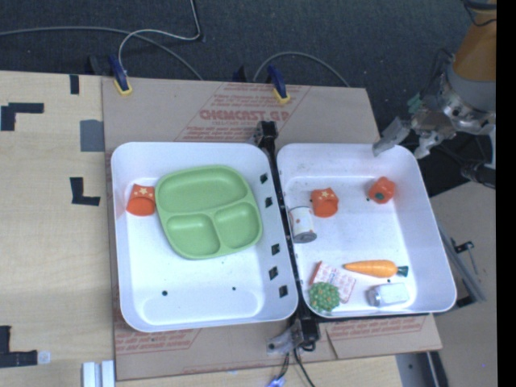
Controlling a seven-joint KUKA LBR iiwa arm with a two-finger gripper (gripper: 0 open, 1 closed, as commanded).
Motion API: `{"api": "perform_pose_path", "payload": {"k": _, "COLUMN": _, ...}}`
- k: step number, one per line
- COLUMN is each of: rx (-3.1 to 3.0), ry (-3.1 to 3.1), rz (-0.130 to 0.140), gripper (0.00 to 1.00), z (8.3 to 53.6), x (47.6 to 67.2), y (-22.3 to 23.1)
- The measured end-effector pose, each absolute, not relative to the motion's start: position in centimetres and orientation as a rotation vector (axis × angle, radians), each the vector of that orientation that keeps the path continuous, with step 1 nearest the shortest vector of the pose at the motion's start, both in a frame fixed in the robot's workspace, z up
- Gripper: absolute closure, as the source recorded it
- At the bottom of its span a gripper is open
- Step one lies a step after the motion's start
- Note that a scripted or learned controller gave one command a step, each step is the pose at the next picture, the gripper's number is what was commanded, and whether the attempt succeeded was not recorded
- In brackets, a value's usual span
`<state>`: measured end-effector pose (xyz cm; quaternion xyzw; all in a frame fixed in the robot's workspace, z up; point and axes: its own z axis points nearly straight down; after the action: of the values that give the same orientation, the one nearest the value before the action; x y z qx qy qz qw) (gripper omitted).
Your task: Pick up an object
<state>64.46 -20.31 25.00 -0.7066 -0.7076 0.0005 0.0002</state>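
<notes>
The gripper (pixel 407 135) hangs at the upper right of the frame, over the far corner of the right bin (pixel 419 185), fingers spread apart with nothing between them. Nearest target looks like the orange ball (pixel 382 189), just below it near the bin's right wall. Risk here: a round thing so close to the wall could roll off or leave a finger clipping the rim. Being round, it has no clear long axis or pointing direction; the carrot (pixel 372 268), lower right, lies left-to-right.

Cardboard sheet (pixel 234 111) under both bins, held by blue clamps (pixel 121 79); cables (pixel 161 35) trail across dark carpet (pixel 322 14).
</notes>
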Motion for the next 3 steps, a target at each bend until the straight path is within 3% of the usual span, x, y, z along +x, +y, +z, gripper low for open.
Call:
{"api": "perform_pose_path", "payload": {"k": 1, "rx": -2.221, "ry": -2.225, "rz": 0.001, "gripper": 0.0, "z": 9.8, "x": 64.8, "y": -22.2}}
{"api": "perform_pose_path", "payload": {"k": 2, "rx": -2.217, "ry": -2.227, "rz": -0.005, "gripper": 0.0, "z": 8.6, "x": 67.0, "y": -12.0}}
{"api": "perform_pose_path", "payload": {"k": 3, "rx": -2.219, "ry": -2.225, "rz": -0.002, "gripper": 0.0, "z": 18.5, "x": 63.7, "y": -7.2}}
